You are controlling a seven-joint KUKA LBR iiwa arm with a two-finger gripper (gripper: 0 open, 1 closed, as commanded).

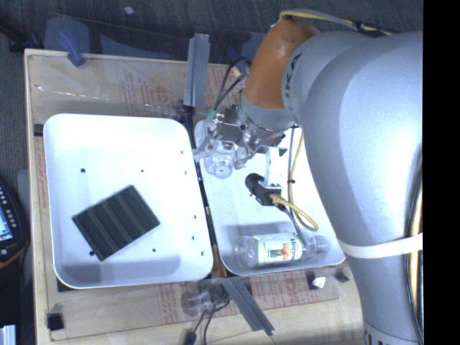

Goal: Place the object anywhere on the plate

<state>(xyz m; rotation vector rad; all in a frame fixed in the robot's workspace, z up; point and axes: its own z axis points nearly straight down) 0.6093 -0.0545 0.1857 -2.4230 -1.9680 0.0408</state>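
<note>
While jaws' state hidden: bottle (279, 250) in right bin (237, 221) (dark ribbed plate (116, 222) in left bin (72, 135)).

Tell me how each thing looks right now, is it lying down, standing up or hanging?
Clear plastic bottle: lying on its side along the near edge of the right bin, cap on, label facing up.
Dark ribbed plate: lying flat in the left bin, turned at a slant, nothing on it.
Gripper: hanging over the right bin's far left corner, apart from the bottle.
</note>
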